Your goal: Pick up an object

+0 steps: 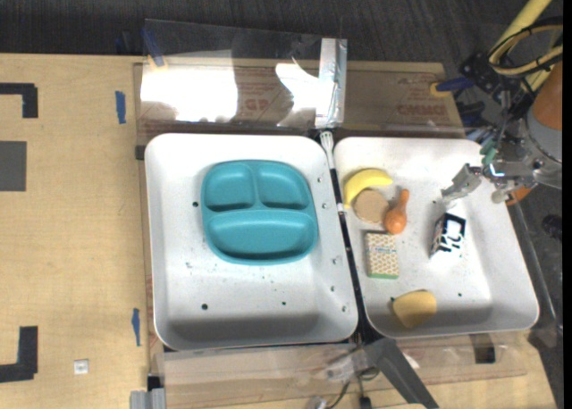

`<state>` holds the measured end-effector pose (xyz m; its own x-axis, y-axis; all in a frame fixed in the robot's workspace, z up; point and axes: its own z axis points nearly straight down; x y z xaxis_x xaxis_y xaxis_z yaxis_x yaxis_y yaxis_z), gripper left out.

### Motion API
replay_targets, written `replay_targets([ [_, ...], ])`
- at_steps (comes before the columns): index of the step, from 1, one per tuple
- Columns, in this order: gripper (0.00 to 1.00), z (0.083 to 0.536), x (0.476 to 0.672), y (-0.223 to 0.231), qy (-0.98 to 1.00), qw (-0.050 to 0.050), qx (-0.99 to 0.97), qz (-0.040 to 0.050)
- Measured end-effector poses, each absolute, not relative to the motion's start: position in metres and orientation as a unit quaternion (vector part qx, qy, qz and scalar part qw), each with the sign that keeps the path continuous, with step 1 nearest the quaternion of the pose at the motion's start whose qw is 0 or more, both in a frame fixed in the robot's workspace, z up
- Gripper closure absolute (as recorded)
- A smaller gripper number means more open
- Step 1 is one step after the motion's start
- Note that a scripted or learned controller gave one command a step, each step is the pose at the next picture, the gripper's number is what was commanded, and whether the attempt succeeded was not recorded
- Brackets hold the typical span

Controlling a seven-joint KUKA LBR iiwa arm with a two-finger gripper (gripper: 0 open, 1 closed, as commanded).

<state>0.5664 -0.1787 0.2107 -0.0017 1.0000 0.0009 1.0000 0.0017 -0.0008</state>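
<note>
A pale wooden bench (63, 246) fills the left of the overhead view. On it sit two shallow white plastic bins side by side.

The left bin (170, 300) holds a teal plastic plate with three compartments (259, 211), lying flat near the bin's middle. Behind this bin stands a clear plastic sheet (241, 86), bright with glare.

The right bin (509, 304) holds several small things. Near its left wall, towards the back, a yellow banana-shaped toy (366, 182) touches a round tan disc (369, 207) just in front of it. A small orange carrot-shaped toy (397, 211) lies against the disc's right side. In front of these lies a small rectangular card with a fine dotted pattern (382, 255). Close to the bin's front wall sits a rounded yellow-tan lump (415, 305). Right of the card, well apart from it, a small black and white object (449, 234) lies on the bin floor.

The two-finger gripper (463, 181) hangs above the right bin's back right part, beyond the black and white object, and nothing can be seen between its fingers. How far the jaws stand apart cannot be told. The grey arm (536, 135) enters from the right edge, over the bin's right rim, with yellow and black cables (527, 28) looping behind it.
</note>
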Motion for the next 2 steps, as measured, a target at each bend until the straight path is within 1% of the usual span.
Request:
replay_targets([
  [1, 0.0, 0.088, 0.551, -0.19, -0.696, -0.003, -0.718, -0.0021],
  [2, 1.0, 0.098, 0.551, -0.191, -0.696, -0.004, -0.718, -0.0024],
])
